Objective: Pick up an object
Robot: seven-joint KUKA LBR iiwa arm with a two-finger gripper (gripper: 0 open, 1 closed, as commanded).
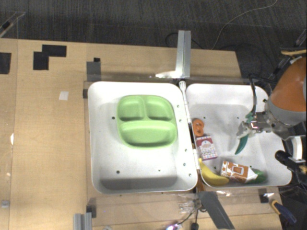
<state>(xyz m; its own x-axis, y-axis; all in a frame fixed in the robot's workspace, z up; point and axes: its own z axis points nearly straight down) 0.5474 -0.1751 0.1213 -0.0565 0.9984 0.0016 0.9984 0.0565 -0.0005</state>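
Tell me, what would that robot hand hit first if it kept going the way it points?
Probably bare floor of the right bin. The hand points down and leftward; the red carton lies further along, though depth is hard to judge.

Setting: robotics lab, test bench.
Bench [43,128]: plywood top with black marker patches, well left of the gripper [245,134].
Bins: two shallow white bins [103,143] bolted side by side; the gripper hangs over the right one.
Fixtures: aluminium post [184,51] behind the bins.
Floor: dark carpet [120,8], loose cable [240,18] beyond the gripper.
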